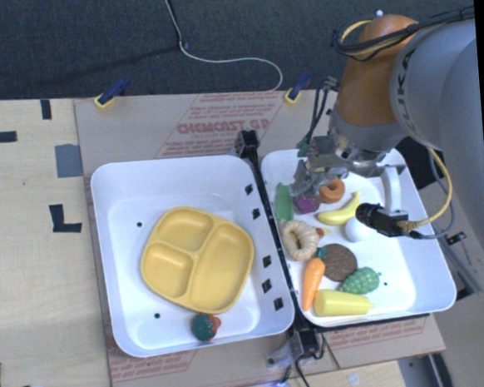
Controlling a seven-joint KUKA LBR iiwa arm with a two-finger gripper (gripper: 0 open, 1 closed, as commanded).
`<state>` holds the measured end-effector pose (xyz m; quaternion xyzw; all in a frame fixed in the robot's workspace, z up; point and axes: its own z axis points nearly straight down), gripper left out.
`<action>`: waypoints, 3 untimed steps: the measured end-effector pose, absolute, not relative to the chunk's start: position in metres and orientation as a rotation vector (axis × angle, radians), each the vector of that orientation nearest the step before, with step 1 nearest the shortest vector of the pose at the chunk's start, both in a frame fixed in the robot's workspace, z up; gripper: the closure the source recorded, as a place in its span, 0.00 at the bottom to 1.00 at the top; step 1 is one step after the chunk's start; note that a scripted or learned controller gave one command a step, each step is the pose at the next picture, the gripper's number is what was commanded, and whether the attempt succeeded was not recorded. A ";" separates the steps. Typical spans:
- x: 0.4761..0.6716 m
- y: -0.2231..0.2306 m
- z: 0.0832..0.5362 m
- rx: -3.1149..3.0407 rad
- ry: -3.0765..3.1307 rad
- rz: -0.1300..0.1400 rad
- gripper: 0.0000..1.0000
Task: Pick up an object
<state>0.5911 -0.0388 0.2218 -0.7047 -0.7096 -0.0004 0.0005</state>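
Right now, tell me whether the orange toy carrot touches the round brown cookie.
Touching: the camera view shows the orange toy carrot's upper end meeting the round brown cookie's left edge with no white bin floor between.

Crowded right bin (429,286): banana (338,214), bagel (299,238), brown disc (339,261), carrot (312,283), green bumpy fruit (362,282) and yellow block (342,303) packed close, with narrow gaps between. Roomier left bin (120,240): open floor around the yellow divided plate (197,259), apart from a small ball (205,326) at its near edge.
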 end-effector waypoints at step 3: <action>0.612 -0.026 0.218 -2.219 -2.224 0.002 1.00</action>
